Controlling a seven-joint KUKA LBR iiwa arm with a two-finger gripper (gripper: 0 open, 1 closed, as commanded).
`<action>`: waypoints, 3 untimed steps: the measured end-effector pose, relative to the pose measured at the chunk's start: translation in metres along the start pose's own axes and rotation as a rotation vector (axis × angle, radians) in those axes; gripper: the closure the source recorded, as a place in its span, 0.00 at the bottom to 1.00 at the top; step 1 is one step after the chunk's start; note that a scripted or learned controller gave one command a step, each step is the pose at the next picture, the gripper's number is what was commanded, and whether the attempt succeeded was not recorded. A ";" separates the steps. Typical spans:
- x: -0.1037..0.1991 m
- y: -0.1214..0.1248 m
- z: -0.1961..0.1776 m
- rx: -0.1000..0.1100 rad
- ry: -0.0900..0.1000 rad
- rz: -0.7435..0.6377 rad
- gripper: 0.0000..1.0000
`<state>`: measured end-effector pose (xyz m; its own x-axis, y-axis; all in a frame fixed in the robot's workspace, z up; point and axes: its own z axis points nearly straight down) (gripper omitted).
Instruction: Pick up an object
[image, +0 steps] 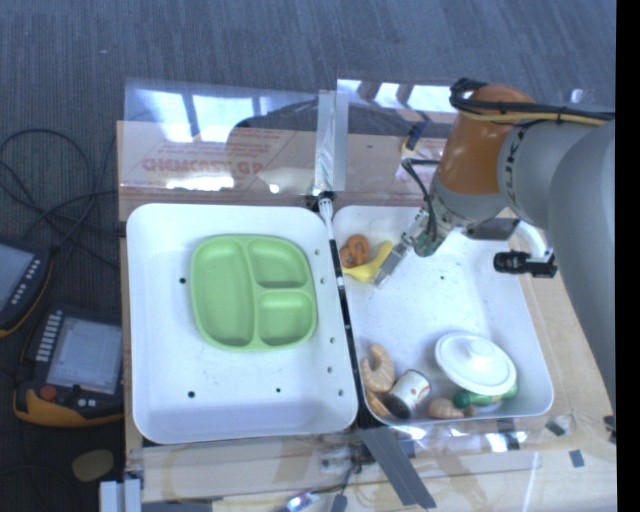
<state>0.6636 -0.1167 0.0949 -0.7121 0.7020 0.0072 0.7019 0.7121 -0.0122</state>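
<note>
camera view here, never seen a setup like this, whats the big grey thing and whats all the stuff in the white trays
The grey thing with the orange band is a robot arm, seen from one camera above the bench. It reaches in from the right, and its gripper is low in the right bin, beside a yellow toy and an orange one. Whether it holds anything is unclear. Near that bin's front edge lie a white lidded bowl, a small cup and a pretzel-like piece. The left bin holds a green divided plate.

Dark grey carpet floor (200, 45), black cables (45, 190), glaring clear panels (225, 150).
</note>
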 end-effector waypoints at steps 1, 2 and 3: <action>0.002 -0.003 -0.029 -0.015 -0.006 0.151 0.00; -0.010 -0.009 0.005 -0.003 0.001 0.130 0.00; -0.012 -0.006 -0.006 -0.014 -0.017 0.128 1.00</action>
<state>0.6679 -0.1299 0.1006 -0.6165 0.7873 -0.0108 0.7873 0.6165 0.0019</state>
